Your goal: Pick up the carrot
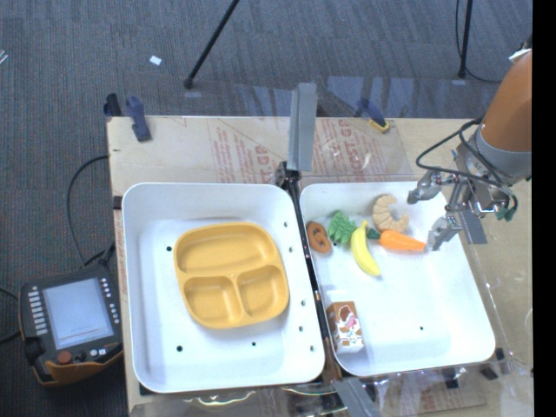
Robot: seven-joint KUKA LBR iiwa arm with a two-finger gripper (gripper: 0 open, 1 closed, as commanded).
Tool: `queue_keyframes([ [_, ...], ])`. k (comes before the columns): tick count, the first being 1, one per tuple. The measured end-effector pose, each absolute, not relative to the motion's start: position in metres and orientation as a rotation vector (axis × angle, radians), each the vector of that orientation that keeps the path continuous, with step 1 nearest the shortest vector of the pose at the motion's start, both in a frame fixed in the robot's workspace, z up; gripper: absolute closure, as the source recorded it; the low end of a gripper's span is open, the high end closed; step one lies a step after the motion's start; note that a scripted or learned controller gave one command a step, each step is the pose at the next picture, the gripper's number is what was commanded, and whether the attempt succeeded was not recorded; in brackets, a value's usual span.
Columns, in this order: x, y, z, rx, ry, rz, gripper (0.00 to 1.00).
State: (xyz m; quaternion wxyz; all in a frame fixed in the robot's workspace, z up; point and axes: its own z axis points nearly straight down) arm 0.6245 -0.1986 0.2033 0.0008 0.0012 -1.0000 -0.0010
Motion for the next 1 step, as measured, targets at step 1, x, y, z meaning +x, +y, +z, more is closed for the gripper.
queue_keyframes([
  [1,0.6336,-0.2038,0.0849,0.254,-3.130,-0.004,0.00],
])
